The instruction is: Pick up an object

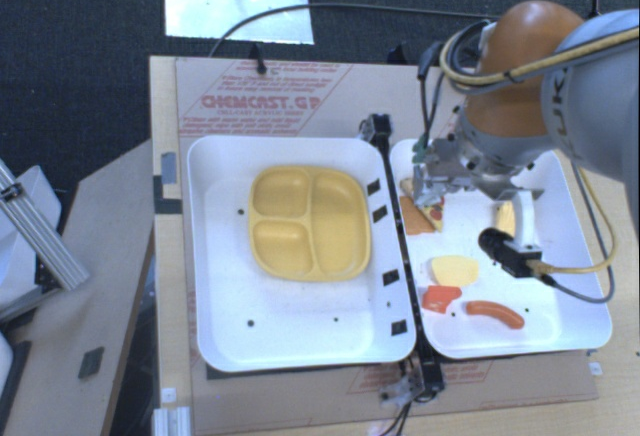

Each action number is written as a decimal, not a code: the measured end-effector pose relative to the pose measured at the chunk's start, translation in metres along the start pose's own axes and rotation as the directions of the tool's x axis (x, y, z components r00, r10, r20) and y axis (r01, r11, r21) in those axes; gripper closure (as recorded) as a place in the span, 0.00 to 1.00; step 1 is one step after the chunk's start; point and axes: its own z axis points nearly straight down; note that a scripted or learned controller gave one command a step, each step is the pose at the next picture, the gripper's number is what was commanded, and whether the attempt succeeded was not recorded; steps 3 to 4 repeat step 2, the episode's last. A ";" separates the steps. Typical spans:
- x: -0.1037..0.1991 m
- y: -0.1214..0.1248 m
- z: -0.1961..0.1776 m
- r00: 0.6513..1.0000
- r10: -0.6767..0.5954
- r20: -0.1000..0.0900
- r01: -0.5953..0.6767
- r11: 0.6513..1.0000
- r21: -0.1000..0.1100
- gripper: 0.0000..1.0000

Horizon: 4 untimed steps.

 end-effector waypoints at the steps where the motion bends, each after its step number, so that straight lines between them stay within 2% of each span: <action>1: 0.042 -0.021 -0.007 1.000 0.001 0.001 -0.001 1.000 0.001 1.00; 2: 0.091 -0.044 -0.013 1.000 0.000 0.001 0.000 1.000 0.001 1.00; 4: 0.091 -0.044 -0.013 1.000 0.000 0.001 0.000 1.000 0.001 1.00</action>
